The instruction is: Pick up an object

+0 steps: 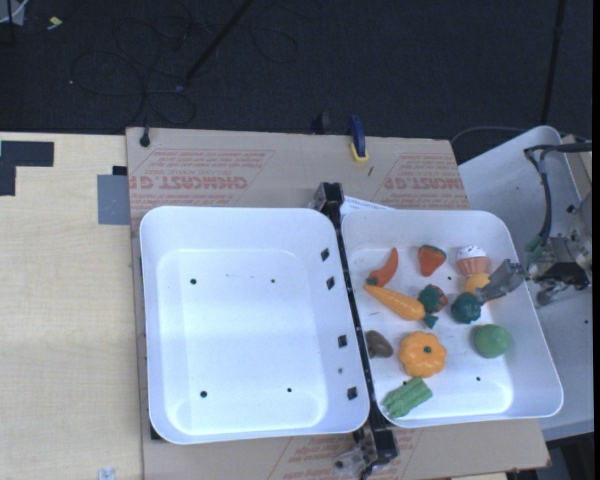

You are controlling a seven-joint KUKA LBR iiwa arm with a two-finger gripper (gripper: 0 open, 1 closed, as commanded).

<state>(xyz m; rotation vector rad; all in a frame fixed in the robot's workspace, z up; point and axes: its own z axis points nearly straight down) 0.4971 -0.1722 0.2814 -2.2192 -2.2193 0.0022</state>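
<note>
Crowded plastic toy foods in the right white bin (525, 393), at the frame's right, could be knocked aside or pinched two at once, since the metal end effector (502, 282), its opening indiscernible, sits beside the dark green round toy (466, 309).

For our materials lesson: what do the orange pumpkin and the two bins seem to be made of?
Orange pumpkin: probably moulded plastic or rubber, a toy; uniform colour, smooth ribbed skin. Right bin and left bin: likely thin white plastic, slightly glossy; rounded, formed rims.
</note>
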